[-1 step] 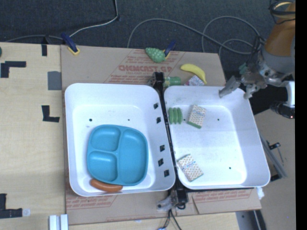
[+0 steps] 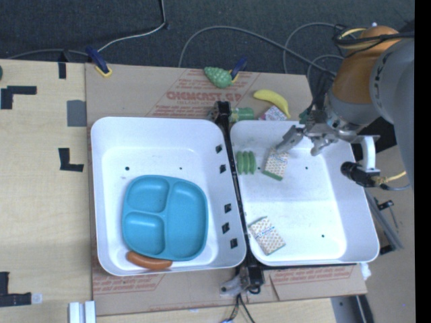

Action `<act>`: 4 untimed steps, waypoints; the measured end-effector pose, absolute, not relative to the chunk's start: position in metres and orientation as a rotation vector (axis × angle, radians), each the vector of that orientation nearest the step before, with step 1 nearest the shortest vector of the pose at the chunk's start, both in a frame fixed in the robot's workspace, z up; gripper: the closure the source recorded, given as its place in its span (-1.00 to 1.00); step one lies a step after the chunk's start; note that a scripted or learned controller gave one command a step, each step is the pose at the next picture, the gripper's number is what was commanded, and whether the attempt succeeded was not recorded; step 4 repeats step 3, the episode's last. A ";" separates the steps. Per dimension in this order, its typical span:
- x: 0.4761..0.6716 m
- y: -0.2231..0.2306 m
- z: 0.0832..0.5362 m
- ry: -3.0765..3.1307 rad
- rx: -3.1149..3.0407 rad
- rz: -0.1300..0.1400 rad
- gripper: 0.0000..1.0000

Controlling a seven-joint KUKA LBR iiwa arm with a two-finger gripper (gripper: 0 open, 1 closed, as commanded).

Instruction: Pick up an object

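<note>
**Reaching in, nothing lifted yet**

Gripper (image 2: 301, 140) sits low over the upper part of the right bin (image 2: 350, 244), its two fingers spread apart, one slanting down-left toward a small patterned sponge (image 2: 275, 165) and the other pointing off to the right. That near finger's tip looks just beside or touching the sponge's top corner, but nothing sits between the fingers, so from where I stand the pick is not made. The sponge lies on the bin floor, just right of a green ridged piece (image 2: 246, 162). A second patterned sponge (image 2: 267, 235) lies near the bin's lower left corner, well apart from the arm. Over in the left bin (image 2: 108, 180), a blue divided plate (image 2: 163, 217) and an orange sausage (image 2: 149, 261) lie untouched. What's left, I'd judge, is nearly everything: centre over the sponge, close, lift.
</note>
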State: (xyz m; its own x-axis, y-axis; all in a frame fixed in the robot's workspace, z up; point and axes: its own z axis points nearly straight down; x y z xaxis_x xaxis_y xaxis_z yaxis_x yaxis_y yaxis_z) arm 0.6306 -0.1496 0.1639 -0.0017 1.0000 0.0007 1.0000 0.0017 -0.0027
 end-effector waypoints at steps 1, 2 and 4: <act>0.667 -0.135 0.093 -2.221 -2.219 0.004 -1.00; 0.658 -0.114 0.086 -2.225 -2.222 0.002 -1.00; 0.659 -0.114 0.096 -2.227 -2.222 0.002 1.00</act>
